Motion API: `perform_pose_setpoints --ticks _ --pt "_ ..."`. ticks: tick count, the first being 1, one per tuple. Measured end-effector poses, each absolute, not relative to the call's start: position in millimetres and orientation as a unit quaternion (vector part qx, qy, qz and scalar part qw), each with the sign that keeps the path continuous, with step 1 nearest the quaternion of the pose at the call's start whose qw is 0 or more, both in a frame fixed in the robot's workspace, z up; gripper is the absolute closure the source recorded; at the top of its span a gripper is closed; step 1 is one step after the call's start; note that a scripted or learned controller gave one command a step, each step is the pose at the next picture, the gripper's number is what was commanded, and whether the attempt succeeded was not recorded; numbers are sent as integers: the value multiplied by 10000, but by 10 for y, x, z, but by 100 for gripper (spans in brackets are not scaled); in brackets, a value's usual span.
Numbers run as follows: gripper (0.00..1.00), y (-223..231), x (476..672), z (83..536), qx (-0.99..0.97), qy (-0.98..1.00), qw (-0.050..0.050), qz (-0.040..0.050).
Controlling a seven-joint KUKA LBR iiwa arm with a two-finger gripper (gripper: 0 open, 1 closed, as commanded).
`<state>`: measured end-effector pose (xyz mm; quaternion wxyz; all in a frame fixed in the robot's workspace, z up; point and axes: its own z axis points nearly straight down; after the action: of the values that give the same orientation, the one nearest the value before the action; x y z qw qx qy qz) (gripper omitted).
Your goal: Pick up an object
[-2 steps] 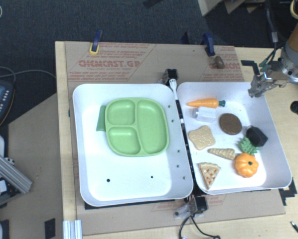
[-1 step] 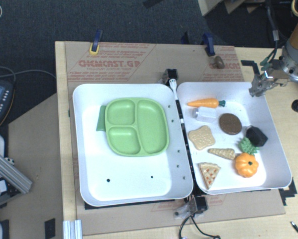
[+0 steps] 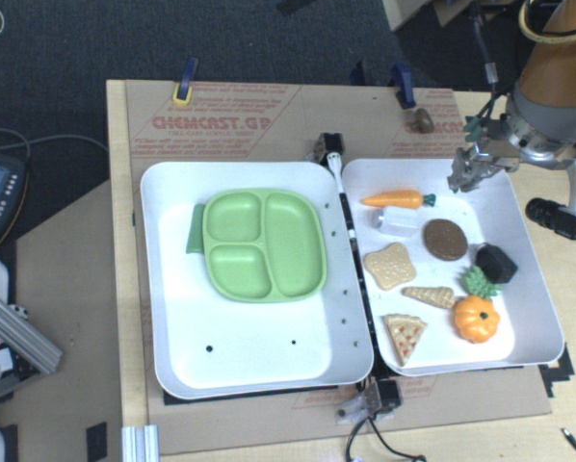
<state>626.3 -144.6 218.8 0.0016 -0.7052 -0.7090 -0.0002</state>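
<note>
Hanging over the far right corner of the right bin, the gripper sat above the bin's rim with nothing visible between its fingers; how wide they stood could not be told from this angle. The toy carrot lay nearest, just to the left of the gripper on the bin floor, with a clear plastic piece just in front of it. A brown disc lay nearer the camera than the gripper, and a black block sat beside it. Further off were a cracker, a cone, a pizza slice and a pumpkin. A green divided plate rested in the left bin.
</note>
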Motion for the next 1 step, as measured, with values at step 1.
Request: perform_pose_setpoints --ticks 1 --pt "100 -889 6187 2124 -7052 -7090 18 2"
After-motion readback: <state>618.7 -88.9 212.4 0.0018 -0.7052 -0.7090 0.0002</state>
